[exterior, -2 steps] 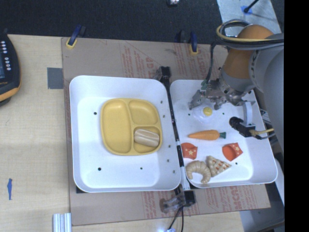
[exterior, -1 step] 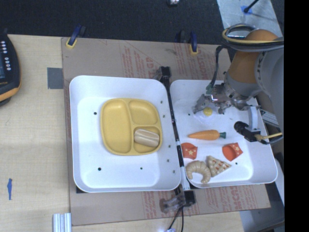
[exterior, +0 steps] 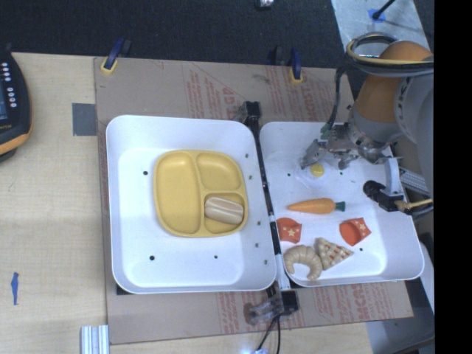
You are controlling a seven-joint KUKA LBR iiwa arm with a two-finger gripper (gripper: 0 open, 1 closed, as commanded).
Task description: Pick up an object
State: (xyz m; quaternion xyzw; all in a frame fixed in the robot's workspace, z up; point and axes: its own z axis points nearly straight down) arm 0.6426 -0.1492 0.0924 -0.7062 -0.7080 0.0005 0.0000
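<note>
Risk sits mostly with a small yellow piece (exterior: pixel 317 171) lying in the right bin (exterior: pixel 398 268), directly under the gripper (exterior: pixel 330 153). The piece is small and rounded, so a slightly off-centre close would likely nudge it away rather than catch it. I cannot tell whether the jaws are open or closed; nothing is visibly held between them.

Other objects share that bin: a carrot (exterior: pixel 316 206) just below the yellow piece, two red pieces (exterior: pixel 288 230) (exterior: pixel 355 231), a croissant (exterior: pixel 303 261) and a pizza slice (exterior: pixel 333 251) near the front wall. A low sweep could bump the carrot.

The left bin (exterior: pixel 133 264) holds a yellow divided plate (exterior: pixel 177 190) with a bread roll (exterior: pixel 223 209) in one compartment, well apart from the arm. Both bins rest on brown cardboard (exterior: pixel 184 87) clamped to a pale wooden bench (exterior: pixel 51 234); dark floor lies beyond.
</note>
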